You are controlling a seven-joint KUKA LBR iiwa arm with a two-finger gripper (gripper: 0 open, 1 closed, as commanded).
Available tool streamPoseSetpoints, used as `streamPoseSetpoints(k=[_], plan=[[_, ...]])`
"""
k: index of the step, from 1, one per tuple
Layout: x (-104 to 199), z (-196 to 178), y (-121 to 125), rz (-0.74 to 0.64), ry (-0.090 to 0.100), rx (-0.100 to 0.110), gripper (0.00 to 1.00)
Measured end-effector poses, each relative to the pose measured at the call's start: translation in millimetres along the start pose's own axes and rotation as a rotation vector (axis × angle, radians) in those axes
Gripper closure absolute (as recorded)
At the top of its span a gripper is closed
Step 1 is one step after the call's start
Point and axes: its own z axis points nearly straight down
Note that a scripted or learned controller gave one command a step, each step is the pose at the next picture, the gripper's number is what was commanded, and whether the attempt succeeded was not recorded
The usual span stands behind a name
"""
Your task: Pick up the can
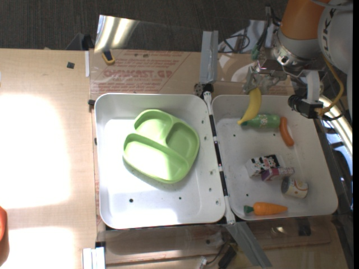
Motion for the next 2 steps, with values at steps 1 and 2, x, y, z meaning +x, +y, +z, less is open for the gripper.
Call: streamPoseSetpoints(k=[1,2], plan=[[100,71,-2,0.409,-0.001,0.005,1.0],[182,150,-73,0.415,0.003,-0.016,1.0]])
